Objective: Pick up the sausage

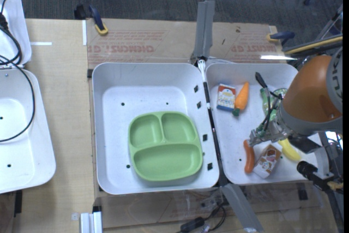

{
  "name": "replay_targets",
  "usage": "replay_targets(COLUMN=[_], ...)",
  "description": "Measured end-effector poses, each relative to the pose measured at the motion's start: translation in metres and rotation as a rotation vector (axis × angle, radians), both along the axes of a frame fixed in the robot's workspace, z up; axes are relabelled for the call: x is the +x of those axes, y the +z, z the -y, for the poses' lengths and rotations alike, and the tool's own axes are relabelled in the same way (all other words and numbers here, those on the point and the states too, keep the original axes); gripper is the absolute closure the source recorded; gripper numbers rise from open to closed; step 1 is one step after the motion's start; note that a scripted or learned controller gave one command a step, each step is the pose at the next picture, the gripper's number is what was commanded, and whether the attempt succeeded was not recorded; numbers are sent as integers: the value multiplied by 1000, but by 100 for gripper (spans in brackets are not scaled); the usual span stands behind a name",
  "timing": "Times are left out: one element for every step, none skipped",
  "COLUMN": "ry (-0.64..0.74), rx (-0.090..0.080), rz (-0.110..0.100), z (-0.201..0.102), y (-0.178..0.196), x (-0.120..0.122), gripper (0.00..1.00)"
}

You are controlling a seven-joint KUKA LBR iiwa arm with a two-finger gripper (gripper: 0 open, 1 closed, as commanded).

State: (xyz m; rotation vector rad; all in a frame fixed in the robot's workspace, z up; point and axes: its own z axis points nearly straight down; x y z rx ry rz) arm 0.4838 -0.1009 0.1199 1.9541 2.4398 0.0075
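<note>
The sausage point(249, 157), a short red-orange link, lies lengthwise near the front of the right bin point(232, 133). My gripper point(262, 136) hangs low over that bin, just above and to the right of the sausage's far end. It sits close to the small brown-and-white carton point(268, 161) that lies beside the sausage. The orange wrist band point(313, 96) and the arm cover the bin's right side.
In the right bin also lie a carrot point(241, 97), a small red-and-white box point(226, 97), a green item point(265, 100) and a banana point(290, 150). A green divided plate point(163, 145) rests in the left bin point(109, 117).
</note>
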Motion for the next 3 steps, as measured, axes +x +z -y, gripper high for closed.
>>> replay_targets(ry=[0, -135, -138], rx=[0, 9, 9], rz=[0, -23, -27], z=[0, -1, 0], y=[0, -32, -25], x=[0, -8, -8], gripper=[0, 0, 100])
